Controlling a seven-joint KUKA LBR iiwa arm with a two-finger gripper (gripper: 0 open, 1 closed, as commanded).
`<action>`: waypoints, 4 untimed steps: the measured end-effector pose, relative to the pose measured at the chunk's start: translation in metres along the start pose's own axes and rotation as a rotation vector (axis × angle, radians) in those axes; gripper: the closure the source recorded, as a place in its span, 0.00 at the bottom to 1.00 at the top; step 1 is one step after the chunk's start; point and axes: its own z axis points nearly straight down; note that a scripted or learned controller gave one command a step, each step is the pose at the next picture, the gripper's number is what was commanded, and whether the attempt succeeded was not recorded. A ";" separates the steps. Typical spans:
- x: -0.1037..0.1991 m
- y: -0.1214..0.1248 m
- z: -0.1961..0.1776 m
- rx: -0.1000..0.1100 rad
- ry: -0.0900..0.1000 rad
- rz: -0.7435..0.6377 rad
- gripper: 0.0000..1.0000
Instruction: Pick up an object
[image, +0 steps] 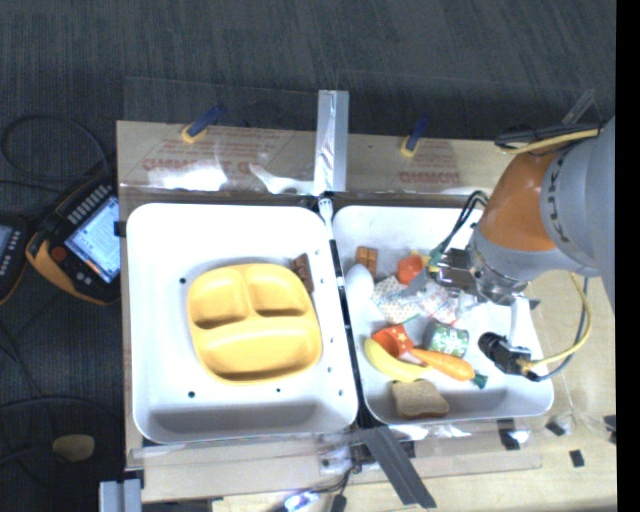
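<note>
Carrot (443, 364), lower right of frame in right bin (540, 398), between banana (392, 364) and can (449, 341): light, stiff, smooth; grip across middle. Hand (452, 283) above clutter, state unclear.

One fixed camera is looking down at a slant from above the tabletop (150, 150), taking in both white bins (160, 230) side by side, the arm (560, 210) reaching in from the right.

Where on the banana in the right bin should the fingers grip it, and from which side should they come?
Probably at the banana's left half, coming straight down from above. It lies flat and curved; its right end sits under the carrot and against the bread slice, while the left half has free room.
</note>
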 end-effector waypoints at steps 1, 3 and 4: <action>-0.013 0.070 0.035 -0.015 -0.003 -0.024 0.00; -0.063 0.119 -0.036 -0.003 -0.007 -0.214 1.00; -0.063 0.119 -0.036 -0.003 -0.007 -0.215 0.00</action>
